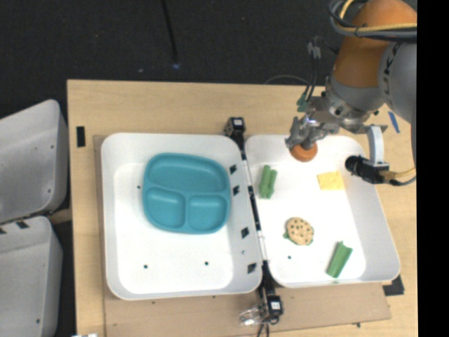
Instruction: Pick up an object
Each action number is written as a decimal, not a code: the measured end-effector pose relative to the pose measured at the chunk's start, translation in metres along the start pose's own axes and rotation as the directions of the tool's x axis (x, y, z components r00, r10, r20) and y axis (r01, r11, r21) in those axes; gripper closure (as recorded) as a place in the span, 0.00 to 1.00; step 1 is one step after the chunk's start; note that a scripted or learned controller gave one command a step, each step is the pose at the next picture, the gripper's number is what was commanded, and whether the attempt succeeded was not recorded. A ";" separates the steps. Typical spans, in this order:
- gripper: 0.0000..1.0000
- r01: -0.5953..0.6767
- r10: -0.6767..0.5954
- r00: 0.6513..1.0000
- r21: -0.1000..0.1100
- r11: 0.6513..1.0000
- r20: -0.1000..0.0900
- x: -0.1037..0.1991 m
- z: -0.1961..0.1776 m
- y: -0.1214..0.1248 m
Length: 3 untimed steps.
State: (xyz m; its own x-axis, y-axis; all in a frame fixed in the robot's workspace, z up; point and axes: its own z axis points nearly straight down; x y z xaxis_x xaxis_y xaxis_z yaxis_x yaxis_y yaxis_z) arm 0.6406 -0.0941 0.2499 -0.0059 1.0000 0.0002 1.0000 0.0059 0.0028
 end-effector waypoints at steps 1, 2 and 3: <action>1.00 0.001 -0.001 1.000 0.000 1.000 -0.001 0.057 0.001 0.019; 1.00 0.001 -0.001 1.000 0.000 1.000 -0.001 0.109 -0.007 0.022; 1.00 -0.001 0.001 1.000 -0.001 1.000 0.001 0.152 -0.005 0.025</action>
